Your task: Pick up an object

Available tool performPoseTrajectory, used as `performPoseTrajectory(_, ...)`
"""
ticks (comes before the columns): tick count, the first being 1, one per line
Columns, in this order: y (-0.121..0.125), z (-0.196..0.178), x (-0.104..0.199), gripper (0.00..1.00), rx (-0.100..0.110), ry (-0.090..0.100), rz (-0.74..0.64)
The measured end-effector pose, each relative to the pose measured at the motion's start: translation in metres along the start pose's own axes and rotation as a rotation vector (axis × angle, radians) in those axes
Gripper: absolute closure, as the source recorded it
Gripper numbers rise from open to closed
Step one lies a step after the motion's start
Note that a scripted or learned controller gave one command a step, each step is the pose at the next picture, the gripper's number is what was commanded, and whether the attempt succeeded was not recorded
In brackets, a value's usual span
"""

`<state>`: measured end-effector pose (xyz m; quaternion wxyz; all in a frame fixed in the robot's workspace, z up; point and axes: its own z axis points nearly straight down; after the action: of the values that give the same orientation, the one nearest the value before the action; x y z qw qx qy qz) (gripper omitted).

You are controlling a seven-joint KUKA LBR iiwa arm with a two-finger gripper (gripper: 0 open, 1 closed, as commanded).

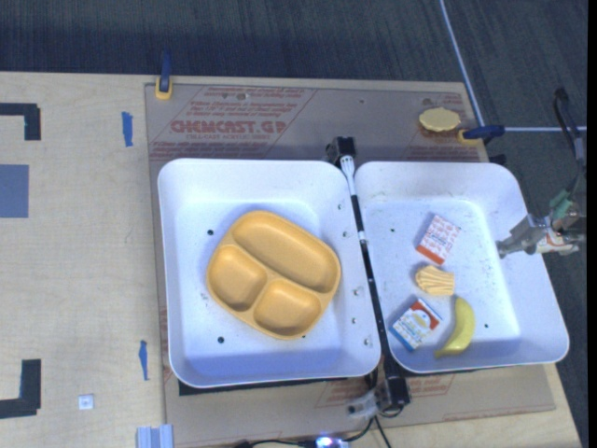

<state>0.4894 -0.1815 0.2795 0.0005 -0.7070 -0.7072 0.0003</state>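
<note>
The right bin (485, 194) holds several small items. A red and white packet (437, 238) lies near its middle. Just below it is a pale yellow ridged piece (434, 280). A small white carton with blue and red print (416, 324) lies toward the front, and a banana (458, 326) curves beside it on the right, close to it. In the left bin (187, 194) a yellow tray with three compartments (270, 273) lies flat at a slant.
A small grey metal fitting with wires (536, 236) juts over the right bin's right rim. A yellow round disc (439, 119) lies on the board behind the right bin, beside a blue clamp (480, 133) on a thin rod. A black divider (359, 241) separates the bins.
</note>
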Motion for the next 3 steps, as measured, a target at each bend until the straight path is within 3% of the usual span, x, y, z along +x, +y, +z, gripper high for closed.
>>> performPoseTrajectory(1, 0.043, 0.119, 0.0, 0.0, 0.0, 0.0, 0.0)
performPoseTrajectory(2, 0.016, 0.186, -0.02, 0.0, -0.003, -0.001, 0.0)
performPoseTrajectory(3, 0.017, 0.176, -0.02, 1.0, -0.006, -0.003, 0.0)
